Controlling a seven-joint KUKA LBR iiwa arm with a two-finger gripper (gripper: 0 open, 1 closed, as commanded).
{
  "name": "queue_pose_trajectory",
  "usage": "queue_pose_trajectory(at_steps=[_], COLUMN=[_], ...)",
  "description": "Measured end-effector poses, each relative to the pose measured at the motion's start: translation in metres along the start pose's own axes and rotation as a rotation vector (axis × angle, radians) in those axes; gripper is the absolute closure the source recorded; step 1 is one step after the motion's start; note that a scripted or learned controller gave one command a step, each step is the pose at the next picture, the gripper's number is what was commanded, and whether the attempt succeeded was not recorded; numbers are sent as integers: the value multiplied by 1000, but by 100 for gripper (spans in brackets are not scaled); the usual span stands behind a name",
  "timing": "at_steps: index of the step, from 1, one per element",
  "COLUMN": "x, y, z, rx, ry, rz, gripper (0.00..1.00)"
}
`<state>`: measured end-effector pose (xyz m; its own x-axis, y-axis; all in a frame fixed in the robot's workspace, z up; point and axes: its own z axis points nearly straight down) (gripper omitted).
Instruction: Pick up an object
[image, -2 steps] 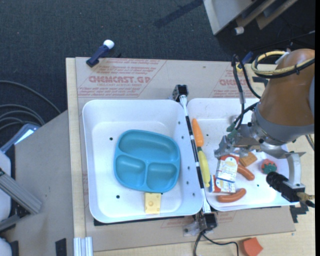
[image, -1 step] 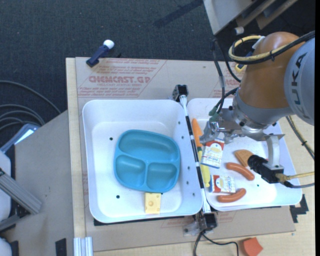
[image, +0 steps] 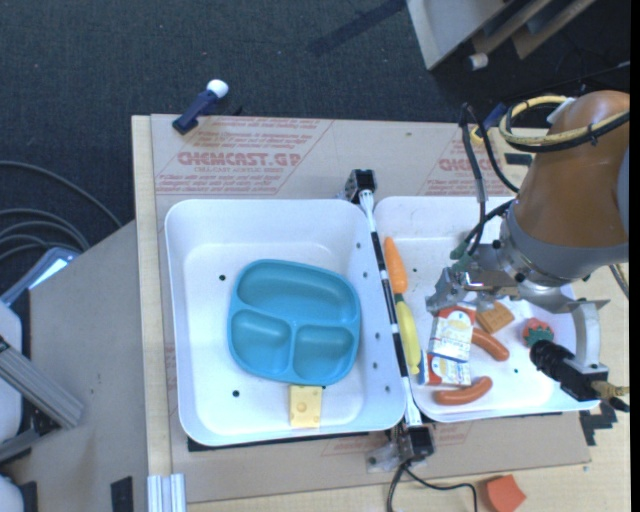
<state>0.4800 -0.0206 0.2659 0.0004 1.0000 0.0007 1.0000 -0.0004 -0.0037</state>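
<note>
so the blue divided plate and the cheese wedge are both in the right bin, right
Not quite. The camera view shows the blue divided plate and the cheese wedge both lying in the left bin, not the right one. The cheese sits just below the plate.

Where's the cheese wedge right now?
The cheese wedge lies in the left bin, near its front edge, just below the blue divided plate.
</note>
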Motion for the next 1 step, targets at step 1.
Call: queue_pose_trajectory(at_steps=[1], x=[27], y=[12], z=[11], rx=[0], ry=[0], rz=[-1], gripper=[100])
